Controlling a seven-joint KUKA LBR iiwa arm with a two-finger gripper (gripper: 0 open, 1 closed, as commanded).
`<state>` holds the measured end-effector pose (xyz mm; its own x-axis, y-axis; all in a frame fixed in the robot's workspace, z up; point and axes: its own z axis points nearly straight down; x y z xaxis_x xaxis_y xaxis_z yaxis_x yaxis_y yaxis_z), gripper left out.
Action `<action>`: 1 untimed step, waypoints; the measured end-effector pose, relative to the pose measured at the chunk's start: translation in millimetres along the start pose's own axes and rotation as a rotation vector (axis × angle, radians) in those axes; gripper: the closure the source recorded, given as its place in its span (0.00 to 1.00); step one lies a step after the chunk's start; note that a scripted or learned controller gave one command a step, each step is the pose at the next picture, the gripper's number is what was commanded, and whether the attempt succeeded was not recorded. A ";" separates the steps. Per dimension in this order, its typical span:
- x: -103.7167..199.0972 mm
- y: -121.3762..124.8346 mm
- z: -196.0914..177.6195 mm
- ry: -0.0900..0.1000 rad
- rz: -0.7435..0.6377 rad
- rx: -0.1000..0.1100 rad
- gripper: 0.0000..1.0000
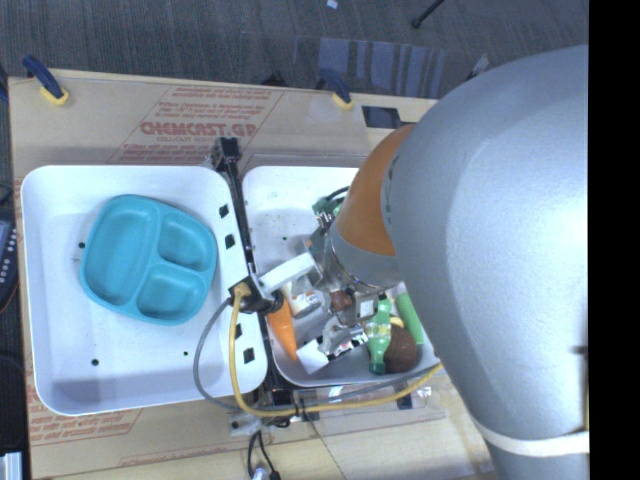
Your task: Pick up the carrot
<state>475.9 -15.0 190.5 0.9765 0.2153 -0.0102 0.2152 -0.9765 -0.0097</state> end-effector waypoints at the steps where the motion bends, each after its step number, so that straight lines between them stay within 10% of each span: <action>1: 4.7 -23.5 0.3 -0.001 -0.057 0.002 0.00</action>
